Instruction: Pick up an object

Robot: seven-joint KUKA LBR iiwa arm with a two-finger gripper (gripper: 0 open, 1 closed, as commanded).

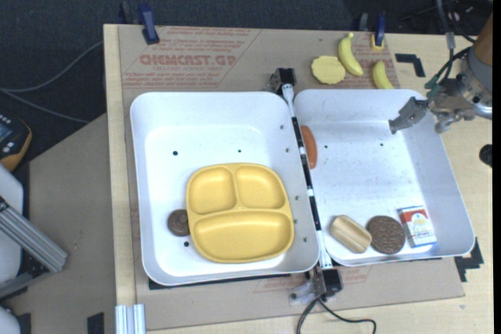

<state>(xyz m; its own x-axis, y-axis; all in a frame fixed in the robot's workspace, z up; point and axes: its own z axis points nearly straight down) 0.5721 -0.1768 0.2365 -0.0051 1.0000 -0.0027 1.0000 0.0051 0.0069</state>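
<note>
Right bin holds four things, left bin two; gripper at far right, state unclear.

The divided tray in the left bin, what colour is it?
Yellow; the divided tray shows plainly in the camera view.

Left bin: divided tray near front, cookie touching its left edge. Right bin: sausage along left wall; bread roll, round cookie, small box in a row at front. Behind the right bin, on the surface: chip, two bananas.
</note>
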